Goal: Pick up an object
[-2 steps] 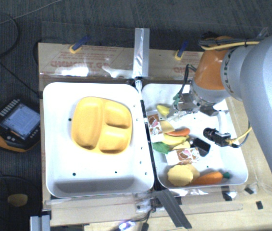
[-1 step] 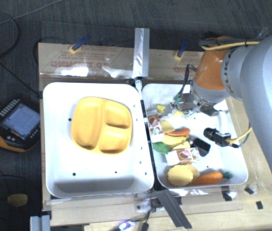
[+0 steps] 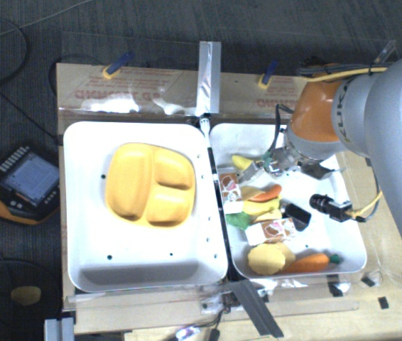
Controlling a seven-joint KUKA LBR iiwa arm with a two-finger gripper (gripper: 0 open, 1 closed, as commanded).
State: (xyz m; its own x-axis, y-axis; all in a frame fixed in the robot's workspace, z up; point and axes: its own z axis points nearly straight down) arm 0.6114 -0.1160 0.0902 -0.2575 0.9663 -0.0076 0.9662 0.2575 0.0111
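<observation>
Yellow banana (image 3: pixel 242 161) — just left of the jaws (image 3: pixel 268 163).

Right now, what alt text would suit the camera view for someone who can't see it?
A grey robot arm reaches from the right into the right bin, its gripper low over a jumble of toy food, including a carrot. The left bin holds a yellow divided tray.
</observation>
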